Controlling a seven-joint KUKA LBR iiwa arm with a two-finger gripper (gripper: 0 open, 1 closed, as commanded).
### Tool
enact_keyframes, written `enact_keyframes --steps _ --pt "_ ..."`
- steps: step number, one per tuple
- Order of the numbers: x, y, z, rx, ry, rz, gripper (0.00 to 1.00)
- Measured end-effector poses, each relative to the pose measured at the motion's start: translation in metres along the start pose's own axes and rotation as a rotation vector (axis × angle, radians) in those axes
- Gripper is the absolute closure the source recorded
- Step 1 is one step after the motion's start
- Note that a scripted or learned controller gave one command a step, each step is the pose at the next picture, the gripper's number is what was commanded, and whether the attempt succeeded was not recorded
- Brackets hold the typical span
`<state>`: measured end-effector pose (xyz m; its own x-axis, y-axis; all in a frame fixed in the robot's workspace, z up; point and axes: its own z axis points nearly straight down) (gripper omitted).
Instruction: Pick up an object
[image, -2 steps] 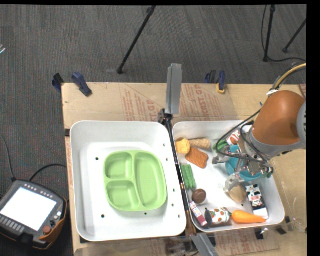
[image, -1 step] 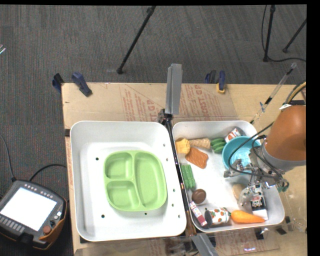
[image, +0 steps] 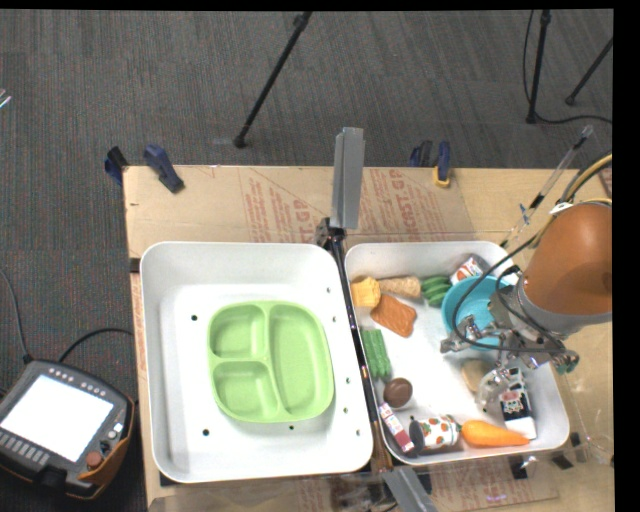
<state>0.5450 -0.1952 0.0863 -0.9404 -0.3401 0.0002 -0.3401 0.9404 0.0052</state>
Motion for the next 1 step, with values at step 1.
enact_keyframes --steps 1 --pt "-0.0771 0.0315 -0.0011 0.002 -0.003 -0.164 0.0"
